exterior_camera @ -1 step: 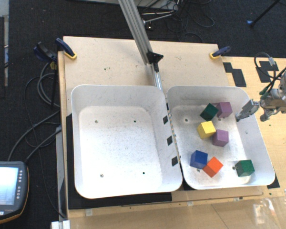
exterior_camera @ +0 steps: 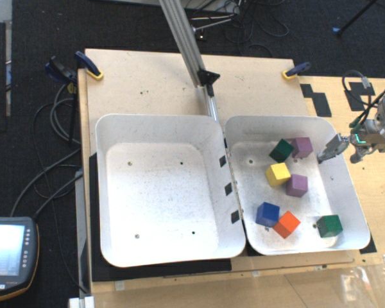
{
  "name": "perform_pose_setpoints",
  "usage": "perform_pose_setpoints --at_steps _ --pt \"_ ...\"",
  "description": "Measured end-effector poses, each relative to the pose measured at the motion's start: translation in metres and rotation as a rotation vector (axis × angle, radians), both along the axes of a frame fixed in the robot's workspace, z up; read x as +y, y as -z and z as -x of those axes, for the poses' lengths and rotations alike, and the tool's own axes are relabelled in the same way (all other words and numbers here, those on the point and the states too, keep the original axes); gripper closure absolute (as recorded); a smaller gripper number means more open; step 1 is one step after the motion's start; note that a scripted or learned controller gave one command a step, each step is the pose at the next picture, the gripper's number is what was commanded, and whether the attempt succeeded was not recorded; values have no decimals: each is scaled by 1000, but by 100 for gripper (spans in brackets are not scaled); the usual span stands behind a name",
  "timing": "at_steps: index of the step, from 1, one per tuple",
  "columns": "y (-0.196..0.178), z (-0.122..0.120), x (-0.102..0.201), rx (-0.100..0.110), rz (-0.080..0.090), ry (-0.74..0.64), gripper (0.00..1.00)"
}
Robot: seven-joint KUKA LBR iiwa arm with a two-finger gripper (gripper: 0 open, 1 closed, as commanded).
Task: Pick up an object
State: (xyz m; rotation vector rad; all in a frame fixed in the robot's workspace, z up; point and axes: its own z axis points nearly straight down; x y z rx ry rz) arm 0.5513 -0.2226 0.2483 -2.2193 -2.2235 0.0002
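Observation:
The right bin point(exterior_camera: 346, 191) holds several coloured cubes. A dark green cube point(exterior_camera: 282, 150) touches a purple cube point(exterior_camera: 301, 147) near the back. Below them lie a yellow cube point(exterior_camera: 278, 174) and a second purple cube point(exterior_camera: 297, 185). At the front, a blue cube point(exterior_camera: 267, 214) sits against an orange cube point(exterior_camera: 287, 224), and a green cube point(exterior_camera: 329, 226) rests in the front right corner. My gripper point(exterior_camera: 344, 151) hangs over the bin's right rim, open, with nothing between its fingers. It is to the right of the back purple cube and apart from it.
The left bin point(exterior_camera: 115, 172) stands beside the right one on the pale board. A slanted metal pole point(exterior_camera: 183, 34) comes down to the back where the bins meet. Clamps point(exterior_camera: 90, 66) sit at the board's back corners.

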Motion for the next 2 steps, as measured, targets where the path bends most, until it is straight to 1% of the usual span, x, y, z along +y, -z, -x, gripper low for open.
perform_pose_setpoints --at_steps 1,2 --pt "64 -3 -1 5 -1 2 0" --pt "107 -1 -1 4 -1 2 0"
